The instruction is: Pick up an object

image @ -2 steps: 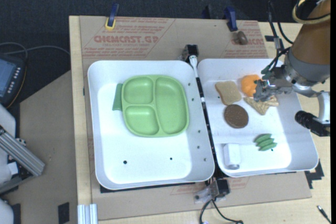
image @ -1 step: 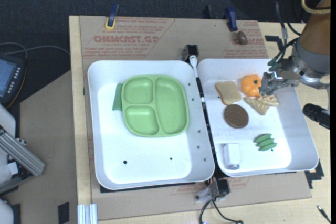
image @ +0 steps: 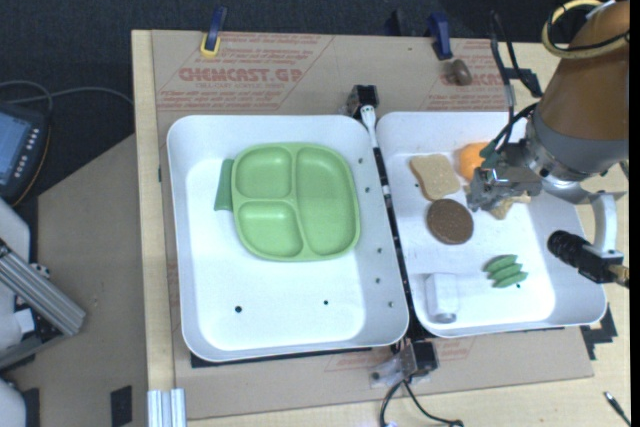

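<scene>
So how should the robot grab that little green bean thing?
Probably across its narrow middle, coming straight down from above. The green pea pod lies flat in the right bin, long and thin, with bare floor on both long sides. The pincer sits farther back, near the bread slice and brown patty.

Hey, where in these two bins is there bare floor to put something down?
Left bin: a wide bare strip below the green divided plate, plus a narrower band along its left wall. Right bin: only small gaps, between the brown disc and the green pods. Its upper part is crowded: bread slice, orange item, tool.
</scene>
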Controlling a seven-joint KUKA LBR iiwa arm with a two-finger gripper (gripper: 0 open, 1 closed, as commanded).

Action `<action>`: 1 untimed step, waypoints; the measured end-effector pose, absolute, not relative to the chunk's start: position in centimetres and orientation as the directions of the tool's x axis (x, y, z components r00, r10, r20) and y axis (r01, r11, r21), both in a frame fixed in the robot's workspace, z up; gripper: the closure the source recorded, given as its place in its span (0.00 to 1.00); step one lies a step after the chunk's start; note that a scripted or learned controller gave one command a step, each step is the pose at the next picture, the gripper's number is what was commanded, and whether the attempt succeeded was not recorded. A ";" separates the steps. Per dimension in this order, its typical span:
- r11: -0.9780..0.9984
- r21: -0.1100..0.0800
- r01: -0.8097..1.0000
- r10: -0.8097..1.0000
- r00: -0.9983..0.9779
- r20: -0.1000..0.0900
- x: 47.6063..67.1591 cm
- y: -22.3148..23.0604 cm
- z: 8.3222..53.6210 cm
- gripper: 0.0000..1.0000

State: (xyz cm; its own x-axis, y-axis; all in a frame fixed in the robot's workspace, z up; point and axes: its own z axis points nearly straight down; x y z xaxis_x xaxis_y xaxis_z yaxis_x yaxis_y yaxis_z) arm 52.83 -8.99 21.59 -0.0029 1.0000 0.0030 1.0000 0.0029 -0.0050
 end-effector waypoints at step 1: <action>0.003 0.002 1.000 1.000 -0.003 0.001 51.8 -7.2 23.6 1.00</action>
State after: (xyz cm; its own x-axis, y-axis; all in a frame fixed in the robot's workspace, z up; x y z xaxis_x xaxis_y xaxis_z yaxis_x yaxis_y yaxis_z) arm 51.84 -7.22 23.57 -0.0029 1.0000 0.0007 1.0000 0.0029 0.0019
